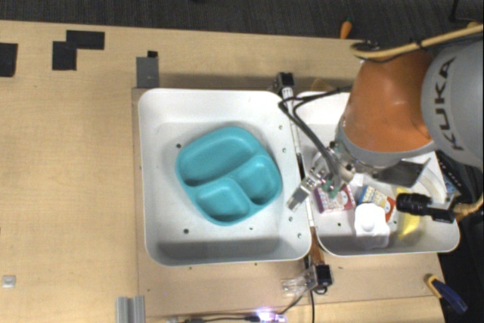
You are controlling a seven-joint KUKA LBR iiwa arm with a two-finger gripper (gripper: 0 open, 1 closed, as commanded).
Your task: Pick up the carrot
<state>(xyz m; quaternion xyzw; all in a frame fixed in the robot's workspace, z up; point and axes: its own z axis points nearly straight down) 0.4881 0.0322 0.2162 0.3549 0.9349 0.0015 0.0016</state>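
Observation:
My gripper (311,189) hangs low over the left side of the right bin (378,244), close to the wall between the two bins. The grey and orange arm (389,113) covers most of that bin. A small orange sliver (390,205) shows beside a white bottle (370,223); I cannot tell whether it is the carrot. A pink and white packet (335,199) lies just right of the gripper. Nothing can be seen held in the gripper.
The left bin (162,163) holds a teal divided plate (227,174). A yellow item (408,227) lies at the right bin's front right. Cables (299,113) run over the bins' shared wall. Bare bench stretches to the left.

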